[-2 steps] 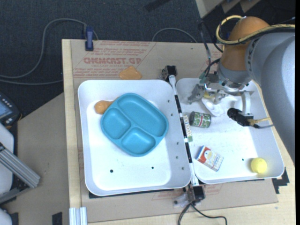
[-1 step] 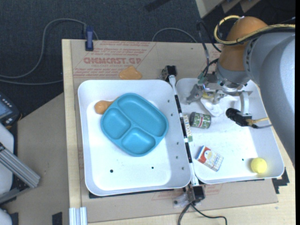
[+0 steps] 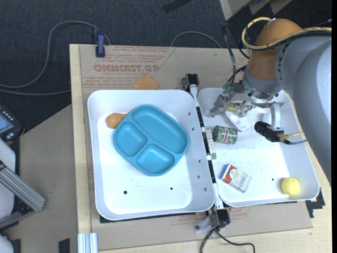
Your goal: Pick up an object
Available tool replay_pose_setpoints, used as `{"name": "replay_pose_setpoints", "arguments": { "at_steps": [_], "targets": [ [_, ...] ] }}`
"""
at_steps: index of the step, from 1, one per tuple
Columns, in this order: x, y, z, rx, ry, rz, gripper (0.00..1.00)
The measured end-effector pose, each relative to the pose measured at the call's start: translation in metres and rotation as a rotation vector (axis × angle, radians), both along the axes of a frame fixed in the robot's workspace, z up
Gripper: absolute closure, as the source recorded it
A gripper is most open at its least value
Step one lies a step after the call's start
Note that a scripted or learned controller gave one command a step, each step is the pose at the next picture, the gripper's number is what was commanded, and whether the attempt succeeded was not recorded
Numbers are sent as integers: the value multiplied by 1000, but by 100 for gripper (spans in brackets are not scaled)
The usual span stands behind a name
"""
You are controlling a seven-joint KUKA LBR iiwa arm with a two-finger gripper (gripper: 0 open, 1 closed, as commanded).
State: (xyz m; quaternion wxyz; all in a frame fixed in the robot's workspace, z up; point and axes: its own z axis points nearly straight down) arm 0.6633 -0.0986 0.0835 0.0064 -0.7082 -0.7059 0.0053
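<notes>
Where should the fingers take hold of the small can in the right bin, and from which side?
My guess: grip the can across its round body near the middle, coming straight down from above. It lies on its side on the right bin floor, its length running left to right, so the fingers should close on its curved sides. The bin divider lies close on its left; the other sides have room.

- Arm (image 3: 308,62): big rounded grey casing, smooth, fills upper-right corner.
- Orange band (image 3: 271,49) above wrist, domed, glossy w/ highlight.
- Yellow cable loops over top of orange part; thin dark wires run down alongside.
- Wrist flange below band: grey/silver ring.
- Gripper (image 3: 237,107): small metallic assy, grey brackets, pale parts.
- Black stubby fitting w/ yellow-tipped lead off gripper's side.
</notes>
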Motion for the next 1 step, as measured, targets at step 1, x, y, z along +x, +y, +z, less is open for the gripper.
{"name": "replay_pose_setpoints", "arguments": {
  "at_steps": [1],
  "targets": [
    [0, -13, -1, 1, 0, 0, 0]
  ]
}}
